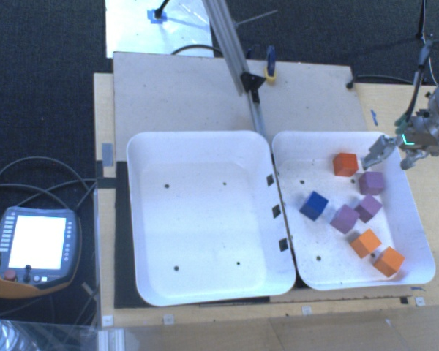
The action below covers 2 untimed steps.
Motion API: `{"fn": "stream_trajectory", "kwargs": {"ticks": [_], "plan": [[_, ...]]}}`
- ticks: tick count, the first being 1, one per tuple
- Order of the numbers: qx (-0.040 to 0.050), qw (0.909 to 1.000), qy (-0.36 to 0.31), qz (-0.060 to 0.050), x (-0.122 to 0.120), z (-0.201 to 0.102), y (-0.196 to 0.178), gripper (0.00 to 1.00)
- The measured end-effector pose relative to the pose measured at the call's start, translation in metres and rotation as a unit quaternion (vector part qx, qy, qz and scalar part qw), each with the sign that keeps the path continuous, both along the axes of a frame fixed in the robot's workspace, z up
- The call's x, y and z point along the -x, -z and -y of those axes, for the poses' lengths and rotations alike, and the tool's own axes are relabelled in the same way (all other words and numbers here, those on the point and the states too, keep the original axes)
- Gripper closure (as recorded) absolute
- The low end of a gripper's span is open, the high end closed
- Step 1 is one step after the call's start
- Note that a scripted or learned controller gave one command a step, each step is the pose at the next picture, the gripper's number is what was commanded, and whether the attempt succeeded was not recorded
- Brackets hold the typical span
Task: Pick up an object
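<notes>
The right bin [307,148] holds several small cubes. An orange cube [344,164] lies near its far side, with a purple cube [372,183] just right of it. Below them are two more purple cubes [368,208] [344,219] and a blue cube [314,205]. Two orange cubes [365,243] [388,261] sit by the near right corner. My gripper [387,163] hangs over the bin's far right part, open, with nothing between its fingers. Its left finger [377,152] points down toward the gap between the far orange cube and the purple cube.
The left bin [205,218] lies beside the right one, with black clips [276,210] along the shared edge. A slanted metal pole [227,35] and a blue clamp [270,61] stand behind the bins. A teach pendant [33,251] with cables lies far left.
</notes>
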State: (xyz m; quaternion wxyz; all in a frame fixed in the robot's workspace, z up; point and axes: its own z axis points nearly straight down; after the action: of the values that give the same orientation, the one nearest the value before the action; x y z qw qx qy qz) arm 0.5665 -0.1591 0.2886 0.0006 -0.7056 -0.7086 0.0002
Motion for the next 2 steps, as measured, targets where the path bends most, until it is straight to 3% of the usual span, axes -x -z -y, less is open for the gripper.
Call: {"fn": "stream_trajectory", "kwargs": {"ticks": [1,2], "plan": [[0.0003,1.0,0.0,0.001,-0.001,0.0,-0.002,0.0],[-0.0001,1.0,0.001,0.0,0.007,-0.004,0.046,0.0]]}}
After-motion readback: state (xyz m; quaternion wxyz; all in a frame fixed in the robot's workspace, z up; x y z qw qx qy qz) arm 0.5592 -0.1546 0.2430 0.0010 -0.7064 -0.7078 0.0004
